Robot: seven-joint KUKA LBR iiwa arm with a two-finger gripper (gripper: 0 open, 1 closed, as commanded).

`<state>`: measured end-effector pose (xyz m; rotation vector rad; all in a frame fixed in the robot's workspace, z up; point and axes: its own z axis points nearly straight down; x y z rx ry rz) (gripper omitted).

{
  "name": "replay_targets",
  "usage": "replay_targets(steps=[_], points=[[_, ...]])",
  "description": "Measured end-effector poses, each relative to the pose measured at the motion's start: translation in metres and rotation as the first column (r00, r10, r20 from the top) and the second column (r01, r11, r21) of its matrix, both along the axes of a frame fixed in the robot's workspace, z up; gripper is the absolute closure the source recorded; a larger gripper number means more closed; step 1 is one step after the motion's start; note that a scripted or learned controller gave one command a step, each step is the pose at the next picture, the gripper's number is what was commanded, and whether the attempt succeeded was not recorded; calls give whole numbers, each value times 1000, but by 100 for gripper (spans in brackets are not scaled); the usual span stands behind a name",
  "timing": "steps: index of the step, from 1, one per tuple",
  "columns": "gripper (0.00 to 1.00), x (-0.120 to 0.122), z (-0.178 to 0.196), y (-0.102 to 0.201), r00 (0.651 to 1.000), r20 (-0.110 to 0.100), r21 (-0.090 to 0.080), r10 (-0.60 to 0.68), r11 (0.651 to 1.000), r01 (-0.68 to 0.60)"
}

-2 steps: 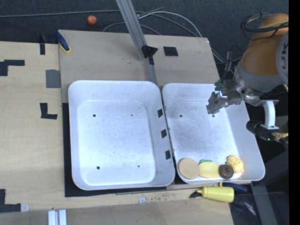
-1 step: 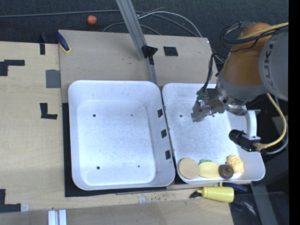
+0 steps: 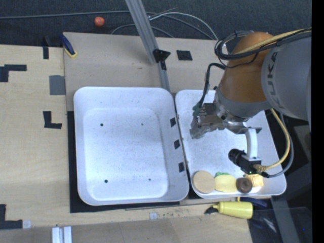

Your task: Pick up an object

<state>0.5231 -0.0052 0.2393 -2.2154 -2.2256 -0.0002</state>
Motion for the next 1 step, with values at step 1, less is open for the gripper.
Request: replay_targets(steps=[1], points=[[100,-12,-12,57,1000,-1,0,0,1000,0]])
